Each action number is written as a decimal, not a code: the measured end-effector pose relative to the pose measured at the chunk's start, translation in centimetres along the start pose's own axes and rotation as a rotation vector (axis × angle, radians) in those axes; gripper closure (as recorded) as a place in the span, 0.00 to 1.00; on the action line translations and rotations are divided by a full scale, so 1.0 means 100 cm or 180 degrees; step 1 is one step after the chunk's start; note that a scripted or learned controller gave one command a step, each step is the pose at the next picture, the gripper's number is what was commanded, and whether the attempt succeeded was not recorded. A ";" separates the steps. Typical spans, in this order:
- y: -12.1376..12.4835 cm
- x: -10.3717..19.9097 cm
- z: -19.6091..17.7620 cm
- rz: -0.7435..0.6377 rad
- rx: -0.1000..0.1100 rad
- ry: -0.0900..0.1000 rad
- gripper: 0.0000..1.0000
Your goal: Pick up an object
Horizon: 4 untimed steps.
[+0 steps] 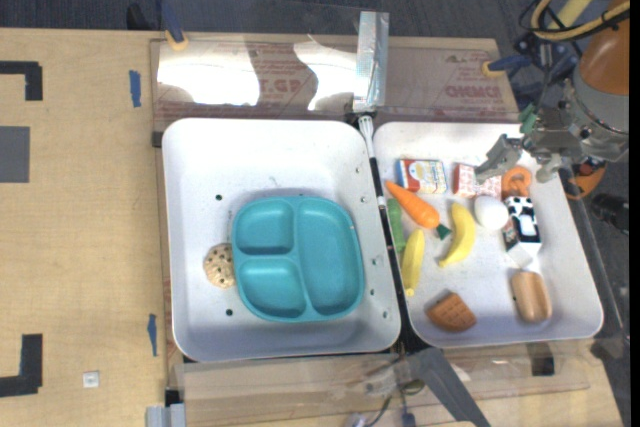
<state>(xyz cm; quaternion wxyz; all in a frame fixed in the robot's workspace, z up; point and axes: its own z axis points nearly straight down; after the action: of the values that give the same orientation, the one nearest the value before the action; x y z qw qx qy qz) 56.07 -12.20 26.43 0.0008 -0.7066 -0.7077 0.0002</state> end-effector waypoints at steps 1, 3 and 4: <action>-0.041 0.056 0.083 -0.0282 0.0017 0.0003 0.00; 0.023 -0.005 0.164 -0.1205 -0.0036 -0.0018 1.00; 0.023 -0.005 0.165 -0.1208 -0.0033 -0.0014 0.00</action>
<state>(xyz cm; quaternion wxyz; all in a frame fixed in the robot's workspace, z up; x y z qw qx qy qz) 58.33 -12.63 9.93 -0.0044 -0.5605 -0.8282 -0.0020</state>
